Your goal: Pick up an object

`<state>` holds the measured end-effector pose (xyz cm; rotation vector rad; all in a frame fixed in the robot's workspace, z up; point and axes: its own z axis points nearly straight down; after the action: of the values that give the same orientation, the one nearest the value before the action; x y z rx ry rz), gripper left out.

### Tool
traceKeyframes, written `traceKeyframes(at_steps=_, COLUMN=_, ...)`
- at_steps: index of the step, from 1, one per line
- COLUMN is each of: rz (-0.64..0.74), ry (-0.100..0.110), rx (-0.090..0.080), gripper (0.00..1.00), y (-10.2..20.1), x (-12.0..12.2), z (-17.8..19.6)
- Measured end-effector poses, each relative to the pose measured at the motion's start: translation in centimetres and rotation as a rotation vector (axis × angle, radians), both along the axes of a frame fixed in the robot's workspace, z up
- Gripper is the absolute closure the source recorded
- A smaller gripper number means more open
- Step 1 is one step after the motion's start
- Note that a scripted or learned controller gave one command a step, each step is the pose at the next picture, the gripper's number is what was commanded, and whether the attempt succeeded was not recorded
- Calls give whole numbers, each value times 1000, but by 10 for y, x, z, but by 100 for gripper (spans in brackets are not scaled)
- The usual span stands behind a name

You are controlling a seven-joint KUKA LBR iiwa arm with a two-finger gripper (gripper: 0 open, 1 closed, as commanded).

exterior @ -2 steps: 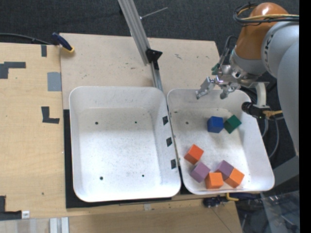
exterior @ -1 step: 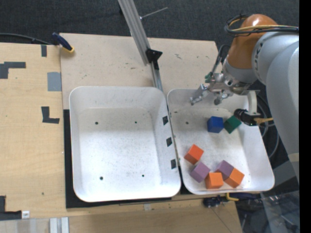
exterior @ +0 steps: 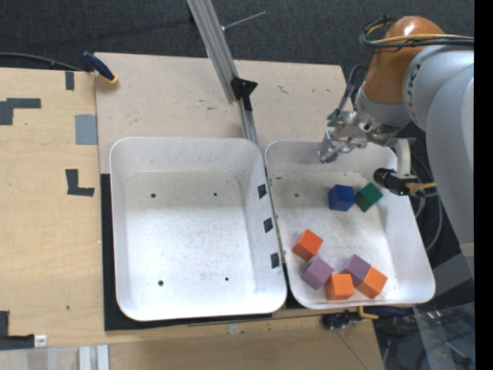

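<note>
Jaws (exterior: 330, 153) hang over the right bin's (exterior: 408, 230) far end, clasping nothing I can see; whether parted, I cannot tell. Blue cube (exterior: 341, 198) and the others lie untouched.

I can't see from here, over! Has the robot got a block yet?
Tool above right bin's far edge, nothing held. Blue block and green block nearest. Nothing blocking them.

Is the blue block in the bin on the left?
No, the blue block sits in the right bin, touching a green block.
</note>
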<state>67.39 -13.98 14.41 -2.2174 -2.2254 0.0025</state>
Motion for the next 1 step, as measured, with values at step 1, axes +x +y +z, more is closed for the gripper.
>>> traceKeyframes(at_steps=1, rz=-2, ry=-7, rx=0, gripper=100, y=-1, x=3, z=64)
